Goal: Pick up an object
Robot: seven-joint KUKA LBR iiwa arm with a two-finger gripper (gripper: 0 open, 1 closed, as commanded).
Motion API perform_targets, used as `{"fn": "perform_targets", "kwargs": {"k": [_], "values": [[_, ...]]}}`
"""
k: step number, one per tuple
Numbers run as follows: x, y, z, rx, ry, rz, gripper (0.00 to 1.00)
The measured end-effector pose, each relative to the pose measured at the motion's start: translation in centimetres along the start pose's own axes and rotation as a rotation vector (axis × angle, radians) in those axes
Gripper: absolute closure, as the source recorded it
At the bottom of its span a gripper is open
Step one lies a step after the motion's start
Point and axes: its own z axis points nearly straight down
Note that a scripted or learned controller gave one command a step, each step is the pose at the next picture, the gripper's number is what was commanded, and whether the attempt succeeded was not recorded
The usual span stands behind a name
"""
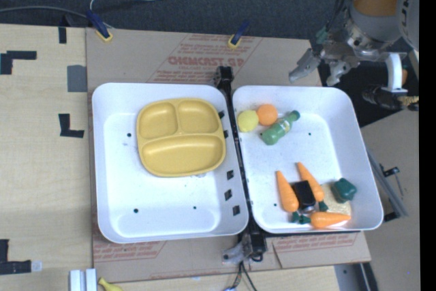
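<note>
My gripper (319,73) hangs above the far right edge of the right bin (354,146), its two fingers spread open with nothing between them. Below it in that bin lie a yellow ball (247,120), an orange ball (267,114) and a green bottle (278,129) near the far left corner. Toward the near side lie three carrots (287,191), (310,181), (329,219), a black block (304,195) and a dark green piece (343,189).
The left bin (116,208) holds a yellow divided plate (181,136). A divider with black clips (235,174) runs between the bins. Cardboard lies under both bins, and a cable trails across the dark floor behind.
</note>
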Motion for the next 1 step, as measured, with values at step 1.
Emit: {"fn": "perform_targets", "kwargs": {"k": [1], "values": [[1.68, -1.34, 15.98, -0.002, -0.005, 0.003, 0.00]]}}
